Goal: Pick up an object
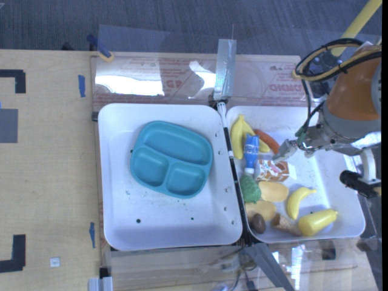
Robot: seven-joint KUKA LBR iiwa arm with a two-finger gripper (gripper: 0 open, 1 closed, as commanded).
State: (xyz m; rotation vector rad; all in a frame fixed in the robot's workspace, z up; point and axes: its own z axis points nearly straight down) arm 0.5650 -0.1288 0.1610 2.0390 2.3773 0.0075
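One pincer [284, 151] reaches low into your right bin [339, 168], its tip just above a white-and-orange packet [276, 171]; you cannot tell whether it is apart or together. Just beside it stand a blue bottle [251, 145] and a banana [240, 132]. Farther off, the left bin [115, 180] bears a blue divided tray [171, 158].

You've got a blue three-compartment tray [171, 159] mid left bin [115, 223], tilted toward the far-right corner. Bench [42, 162] has black corner marks at its left edge, blue tape bits near the bin.
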